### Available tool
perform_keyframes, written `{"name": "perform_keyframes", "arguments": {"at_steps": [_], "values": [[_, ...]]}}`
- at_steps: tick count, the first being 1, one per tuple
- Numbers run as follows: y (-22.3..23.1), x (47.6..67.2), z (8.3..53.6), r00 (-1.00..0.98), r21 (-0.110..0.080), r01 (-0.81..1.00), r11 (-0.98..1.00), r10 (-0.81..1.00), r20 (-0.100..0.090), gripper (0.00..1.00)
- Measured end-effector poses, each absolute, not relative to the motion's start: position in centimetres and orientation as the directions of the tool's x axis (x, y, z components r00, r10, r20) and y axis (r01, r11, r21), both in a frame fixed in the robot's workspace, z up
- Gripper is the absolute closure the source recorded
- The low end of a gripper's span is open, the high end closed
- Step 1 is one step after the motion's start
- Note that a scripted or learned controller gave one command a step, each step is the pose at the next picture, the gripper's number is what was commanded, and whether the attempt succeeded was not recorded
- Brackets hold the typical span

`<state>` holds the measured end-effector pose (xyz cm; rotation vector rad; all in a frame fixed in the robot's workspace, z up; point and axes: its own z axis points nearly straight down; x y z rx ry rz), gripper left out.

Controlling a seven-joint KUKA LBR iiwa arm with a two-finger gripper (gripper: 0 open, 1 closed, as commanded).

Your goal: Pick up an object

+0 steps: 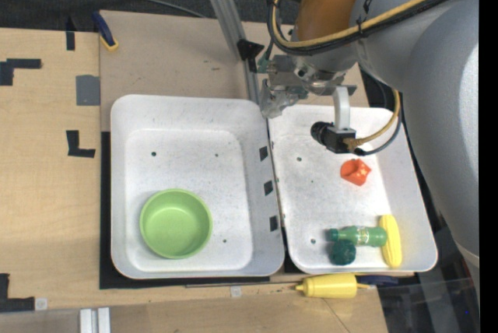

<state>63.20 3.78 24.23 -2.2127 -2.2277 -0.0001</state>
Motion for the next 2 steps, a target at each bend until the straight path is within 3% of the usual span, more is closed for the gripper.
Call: {"name": "perform_keyframes", "arguments": {"at_steps": [1, 2], "values": [[8.1, 62.2, 23.5, -0.006, -0.003, 1.0, 0.006, 1.0, 0.001, 1.0], [9.5, 62.3, 23.4, -0.004, -0.002, 1.0, 0.004, 1.0, 0.0, 1.0]]}}
